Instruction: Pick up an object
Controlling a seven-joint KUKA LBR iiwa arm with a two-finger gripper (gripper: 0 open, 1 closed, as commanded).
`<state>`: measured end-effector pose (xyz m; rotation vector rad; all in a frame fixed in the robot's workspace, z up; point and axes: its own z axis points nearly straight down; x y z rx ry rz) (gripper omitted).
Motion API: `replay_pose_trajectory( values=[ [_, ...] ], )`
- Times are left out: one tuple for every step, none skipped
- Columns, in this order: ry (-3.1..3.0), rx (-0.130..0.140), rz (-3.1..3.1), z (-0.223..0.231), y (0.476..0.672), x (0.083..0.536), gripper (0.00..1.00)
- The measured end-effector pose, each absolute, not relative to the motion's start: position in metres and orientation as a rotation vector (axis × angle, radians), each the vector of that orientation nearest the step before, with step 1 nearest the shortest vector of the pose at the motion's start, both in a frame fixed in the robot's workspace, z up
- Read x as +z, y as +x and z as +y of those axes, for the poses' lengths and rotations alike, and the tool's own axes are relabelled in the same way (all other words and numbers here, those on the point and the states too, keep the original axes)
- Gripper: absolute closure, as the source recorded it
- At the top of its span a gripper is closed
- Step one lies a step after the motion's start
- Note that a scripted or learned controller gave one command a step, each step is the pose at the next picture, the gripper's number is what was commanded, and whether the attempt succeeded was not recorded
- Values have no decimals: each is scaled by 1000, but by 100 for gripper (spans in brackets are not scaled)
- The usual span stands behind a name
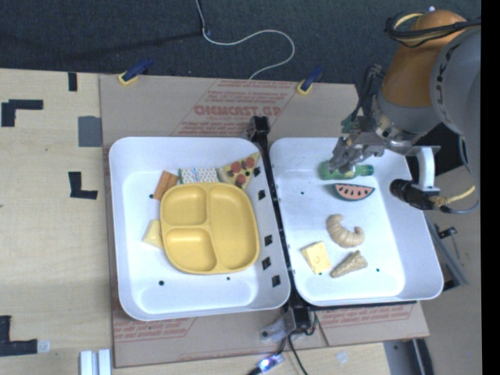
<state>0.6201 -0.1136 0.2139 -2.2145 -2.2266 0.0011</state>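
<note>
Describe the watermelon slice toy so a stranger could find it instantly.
Look in the right-hand shallow white bin, in its upper part just below the two-finger gripper. There lies the small half-round watermelon slice toy, red with dark seeds and a green rind. The tan croissant-shaped toy and the yellow cheese wedge below it lack red.

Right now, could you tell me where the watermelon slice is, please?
The watermelon slice lies in the right bin, near its far end, just below the hand and above the croissant.
</note>
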Motion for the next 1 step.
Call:
replay_pose_trajectory(
  values=[
    [-2214,-2,-2228,-74,633,231,100]
  ],
)
